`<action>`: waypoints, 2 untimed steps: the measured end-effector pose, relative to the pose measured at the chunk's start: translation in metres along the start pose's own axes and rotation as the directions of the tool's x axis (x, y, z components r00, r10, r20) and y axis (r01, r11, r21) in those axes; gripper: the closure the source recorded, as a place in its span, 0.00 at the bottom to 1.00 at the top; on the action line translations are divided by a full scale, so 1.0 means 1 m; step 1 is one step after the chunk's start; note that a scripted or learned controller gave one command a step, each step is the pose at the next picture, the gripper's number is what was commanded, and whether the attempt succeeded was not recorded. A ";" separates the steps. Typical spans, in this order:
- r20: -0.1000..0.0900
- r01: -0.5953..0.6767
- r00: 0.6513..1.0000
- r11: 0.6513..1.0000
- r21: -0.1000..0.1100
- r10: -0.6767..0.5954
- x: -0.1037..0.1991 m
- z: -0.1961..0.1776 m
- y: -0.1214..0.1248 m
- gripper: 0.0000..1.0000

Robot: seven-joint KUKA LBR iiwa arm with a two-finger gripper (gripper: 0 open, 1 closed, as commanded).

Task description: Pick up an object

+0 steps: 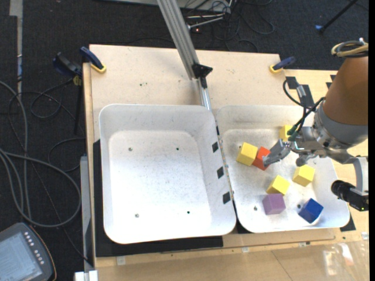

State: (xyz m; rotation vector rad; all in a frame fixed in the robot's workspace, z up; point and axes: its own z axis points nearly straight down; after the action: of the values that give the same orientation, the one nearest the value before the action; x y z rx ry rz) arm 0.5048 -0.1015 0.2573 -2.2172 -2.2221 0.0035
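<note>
Nearest you, a small blue cube [310,210] and a purple cube [273,204] lie at the front of the right-hand shallow white bin [246,222]. Behind them sit two yellow blocks [279,185], well apart from the bin's front wall. Farther back, the two-finger gripper [270,158] reaches an orange-red cube [261,157] touching a yellow cube [247,153]; you cannot tell how its jaws stand.

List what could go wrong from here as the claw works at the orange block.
1. The claw sits low at the orange block, which touches a yellow block; closing could catch both or push the yellow one away.
2. A grip on the orange block's corner may slip.
3. Other blocks, such as the purple one, lie near and could be knocked.
</note>
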 end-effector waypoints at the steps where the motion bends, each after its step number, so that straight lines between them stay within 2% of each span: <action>1: 0.000 -0.002 1.000 1.000 -0.004 0.002 0.000 -0.002 0.001 0.00; 2: 0.000 -0.003 1.000 1.000 0.001 0.003 0.002 0.045 0.008 0.00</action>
State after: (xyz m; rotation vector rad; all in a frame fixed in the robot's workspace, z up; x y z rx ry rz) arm 0.5126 -0.0995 0.2124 -2.2195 -2.2185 0.0048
